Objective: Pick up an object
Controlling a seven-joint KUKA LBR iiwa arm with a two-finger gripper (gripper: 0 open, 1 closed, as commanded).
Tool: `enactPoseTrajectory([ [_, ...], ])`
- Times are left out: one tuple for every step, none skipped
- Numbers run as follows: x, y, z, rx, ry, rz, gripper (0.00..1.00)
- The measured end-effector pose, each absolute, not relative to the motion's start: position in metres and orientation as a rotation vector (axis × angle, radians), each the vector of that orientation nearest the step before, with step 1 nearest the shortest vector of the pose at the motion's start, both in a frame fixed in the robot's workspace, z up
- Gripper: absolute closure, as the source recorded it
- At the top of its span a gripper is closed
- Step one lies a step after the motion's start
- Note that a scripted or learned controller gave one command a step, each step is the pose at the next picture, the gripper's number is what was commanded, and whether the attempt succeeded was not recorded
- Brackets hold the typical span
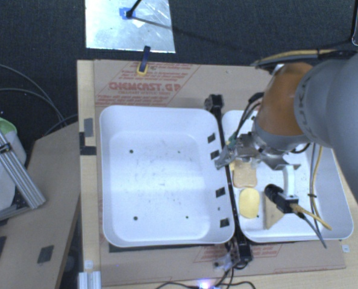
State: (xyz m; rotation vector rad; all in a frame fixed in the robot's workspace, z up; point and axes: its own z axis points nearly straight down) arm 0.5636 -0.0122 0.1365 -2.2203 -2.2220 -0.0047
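Lying nearest in the right shallow white plastic bin (343, 220): pale tan wedge-shaped piece (273, 219), rounded yellow lump (249, 202) just beside it, tan square block (245, 175) beyond. Grey metal gripper (231, 153) hangs at the bin's left wall; whether it is wide or narrow cannot be told.

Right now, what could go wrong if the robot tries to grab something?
1. The tan slice, the yellow oval and the pale wedge lie bunched together in the right bin. A grab might shove a neighbour away or catch two at once.
2. The arm hangs close to that bin's left wall, so it might bump the wall on its way down.
3. The tan slice looks flat, so it may be hard to get hold of.
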Motion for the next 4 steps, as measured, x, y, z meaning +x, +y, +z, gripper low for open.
enactPoseTrajectory([
  [0.485,0.136,0.243,-2.201,-2.242,-0.017,0.0],
  [0.542,0.104,0.181,-2.223,-2.221,0.003,0.0],
  [0.6,0.131,0.08,-2.216,-2.229,-0.002,0.0],
  [0.627,0.221,0.086,-2.208,-2.234,-0.012,0.0],
])
